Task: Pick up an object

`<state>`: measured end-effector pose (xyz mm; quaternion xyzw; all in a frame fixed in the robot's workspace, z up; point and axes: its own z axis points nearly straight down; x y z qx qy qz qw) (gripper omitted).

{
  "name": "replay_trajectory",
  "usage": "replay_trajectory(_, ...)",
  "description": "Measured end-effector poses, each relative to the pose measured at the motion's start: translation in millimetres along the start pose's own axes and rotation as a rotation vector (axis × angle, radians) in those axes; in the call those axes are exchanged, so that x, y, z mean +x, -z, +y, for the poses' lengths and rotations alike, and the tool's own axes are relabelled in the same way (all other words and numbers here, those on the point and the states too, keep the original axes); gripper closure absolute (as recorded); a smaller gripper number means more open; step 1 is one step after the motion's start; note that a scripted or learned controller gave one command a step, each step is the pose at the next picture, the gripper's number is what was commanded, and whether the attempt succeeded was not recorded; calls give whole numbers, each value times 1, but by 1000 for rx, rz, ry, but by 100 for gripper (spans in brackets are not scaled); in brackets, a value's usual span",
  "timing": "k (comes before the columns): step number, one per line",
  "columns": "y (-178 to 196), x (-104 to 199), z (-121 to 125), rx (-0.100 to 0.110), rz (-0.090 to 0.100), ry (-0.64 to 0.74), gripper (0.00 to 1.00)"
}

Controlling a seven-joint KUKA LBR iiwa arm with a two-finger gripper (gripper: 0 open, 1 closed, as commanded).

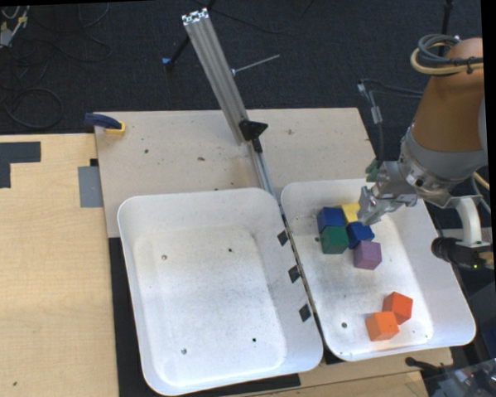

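Camera view: the gripper [367,215] hung just right of the blue block [331,218] (finger state indiscernible); you did well to centre over one block before descending.

A blue cube [331,220], yellow cube [351,212], green cube [334,239], small blue cube [360,232] and purple cube [367,254] clustered mid-bin in the right white bin [441,320]; two orange cubes [390,315] touched near its front edge.

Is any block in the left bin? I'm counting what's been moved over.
No, all the blocks lie in the right bin, including two orange blocks; the left bin holds none.
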<state>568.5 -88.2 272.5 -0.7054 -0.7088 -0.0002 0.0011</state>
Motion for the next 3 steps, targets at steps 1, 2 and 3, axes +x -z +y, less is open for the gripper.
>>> replay_trajectory(1, -20, 48, 3, 4, 0, -1, 100)
replay_trajectory(2, -36, 95, 13, 4, 0, -2, 100)
replay_trajectory(3, -41, 155, 27, 2, 0, 0, 100)
